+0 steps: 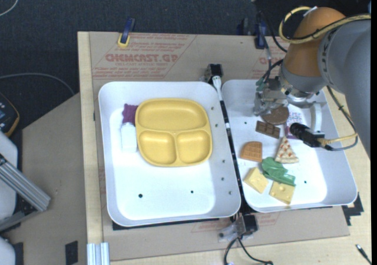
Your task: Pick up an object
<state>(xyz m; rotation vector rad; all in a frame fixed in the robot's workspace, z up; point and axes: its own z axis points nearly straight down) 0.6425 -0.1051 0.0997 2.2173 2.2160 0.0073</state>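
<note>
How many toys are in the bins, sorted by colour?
Yellow: 3 – divided plate, two cheese blocks
Brown: 3 – round cookie, chocolate bar, waffle
Green: 1 – leafy piece
Purple and white: 1 – bottle
Orange: 1 – pizza slice
Total: 9

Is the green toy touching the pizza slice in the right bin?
Apart. In the camera view, a strip of white bin floor shows between the green toy and the pizza slice above it.
</note>
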